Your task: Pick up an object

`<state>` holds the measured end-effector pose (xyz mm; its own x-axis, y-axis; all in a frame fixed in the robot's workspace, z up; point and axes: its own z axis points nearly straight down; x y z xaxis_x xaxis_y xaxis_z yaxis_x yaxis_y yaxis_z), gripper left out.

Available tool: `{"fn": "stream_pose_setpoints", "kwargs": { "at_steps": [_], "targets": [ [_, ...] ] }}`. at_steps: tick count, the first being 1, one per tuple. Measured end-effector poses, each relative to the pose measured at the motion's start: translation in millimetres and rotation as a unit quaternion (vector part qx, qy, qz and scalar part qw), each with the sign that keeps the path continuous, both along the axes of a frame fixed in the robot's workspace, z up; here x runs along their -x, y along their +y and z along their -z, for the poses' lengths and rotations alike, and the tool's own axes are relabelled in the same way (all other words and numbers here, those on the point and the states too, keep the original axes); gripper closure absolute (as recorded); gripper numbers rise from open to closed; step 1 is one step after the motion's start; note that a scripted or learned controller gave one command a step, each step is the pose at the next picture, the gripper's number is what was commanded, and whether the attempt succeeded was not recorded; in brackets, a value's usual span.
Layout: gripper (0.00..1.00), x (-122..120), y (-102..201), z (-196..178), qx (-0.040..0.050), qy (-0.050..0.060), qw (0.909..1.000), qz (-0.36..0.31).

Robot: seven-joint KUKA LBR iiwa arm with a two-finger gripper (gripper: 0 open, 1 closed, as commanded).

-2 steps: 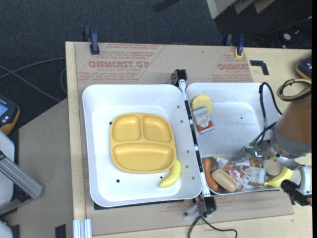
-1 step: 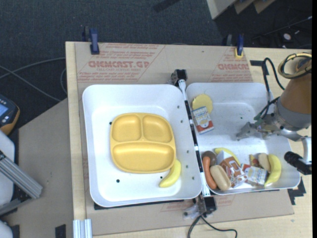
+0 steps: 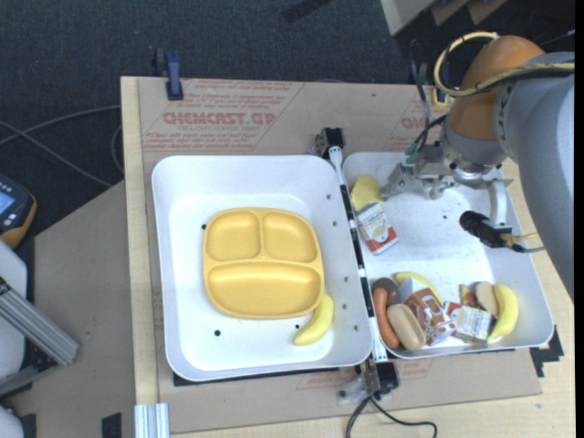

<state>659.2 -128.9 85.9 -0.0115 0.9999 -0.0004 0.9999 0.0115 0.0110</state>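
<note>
The tool [image 3: 429,176] hangs over the far end of the right bin [image 3: 525,272], and whether it is open or closed cannot be told from here; nothing shows gripped in it. Just toward the left bin from it, against the shared wall, lie a small carton [image 3: 376,226] and a yellow piece [image 3: 366,190] touching the carton's far end. The carton looks the likeliest pick: light, thin-walled, probably crushable, so a moderate squeeze across its narrow sides seems best. At the right bin's near end sits a tight heap including a hot dog [image 3: 399,322] and banana [image 3: 505,310], smooth, rounded plastic toys likely to slip.
</note>
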Motion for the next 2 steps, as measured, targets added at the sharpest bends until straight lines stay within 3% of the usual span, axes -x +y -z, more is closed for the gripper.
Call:
{"fn": "stream_pose_setpoints", "kwargs": {
  "at_steps": [1, 2],
  "targets": [
    [0.0, 70, -92, -14, -0.0009, 0.007, 0.9999, 0.01],
    [0.0, -11, -11, 1, -0.001, 0.002, 1.0, 0.001]
  ]
}}
